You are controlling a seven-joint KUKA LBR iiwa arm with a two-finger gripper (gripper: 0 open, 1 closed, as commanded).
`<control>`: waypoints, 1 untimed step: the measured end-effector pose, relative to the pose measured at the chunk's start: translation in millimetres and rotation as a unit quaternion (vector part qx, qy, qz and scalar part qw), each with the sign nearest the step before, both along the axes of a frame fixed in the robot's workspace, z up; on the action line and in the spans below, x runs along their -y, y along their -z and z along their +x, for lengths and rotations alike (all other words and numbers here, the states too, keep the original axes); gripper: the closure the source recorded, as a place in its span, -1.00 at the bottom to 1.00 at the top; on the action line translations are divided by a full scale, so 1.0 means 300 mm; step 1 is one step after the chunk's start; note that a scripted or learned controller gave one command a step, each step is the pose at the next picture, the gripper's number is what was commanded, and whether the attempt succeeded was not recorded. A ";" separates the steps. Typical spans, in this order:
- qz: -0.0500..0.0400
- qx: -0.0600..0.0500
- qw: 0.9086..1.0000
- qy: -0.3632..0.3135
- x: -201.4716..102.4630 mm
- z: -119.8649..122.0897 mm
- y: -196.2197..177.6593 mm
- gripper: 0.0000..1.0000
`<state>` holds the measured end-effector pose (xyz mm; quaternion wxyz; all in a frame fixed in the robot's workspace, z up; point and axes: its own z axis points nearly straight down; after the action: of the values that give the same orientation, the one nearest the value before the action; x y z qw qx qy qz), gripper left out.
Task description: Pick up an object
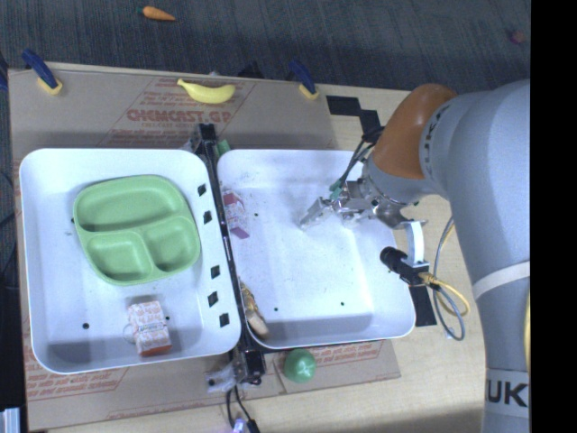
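From my seat I see the arm [469, 152] reaching in over the right bin [297, 318], its end effector [317, 213] low above the bin's upper middle. Its fingers are too small and blurred for me to tell whether they are spread or pressed together, and I see nothing between them.

The nearest things in that bin lie against its left wall: a small reddish packet [235, 213] near the top, well apart from the end effector, and a tan object [253, 317] at the lower left corner by the divider.

In the left bin [41, 269] a green divided tray [137, 228] fills the upper half, and a small printed carton [147, 326] lies just below it, near the front wall.

Outside the bins, a yellow banana [207, 89] rests on the cardboard at the back of the table, a green ball [299, 365] sits just past the right bin's front edge, and an orange carrot-like piece [159, 13] lies on the dark floor beyond.
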<state>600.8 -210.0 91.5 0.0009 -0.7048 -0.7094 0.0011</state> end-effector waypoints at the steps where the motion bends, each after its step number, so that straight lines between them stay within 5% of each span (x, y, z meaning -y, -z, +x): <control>1: 0.000 0.000 1.000 -0.001 0.000 0.002 -0.037 1.00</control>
<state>601.6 -209.9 102.4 0.0006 -0.7040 -0.7102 0.0014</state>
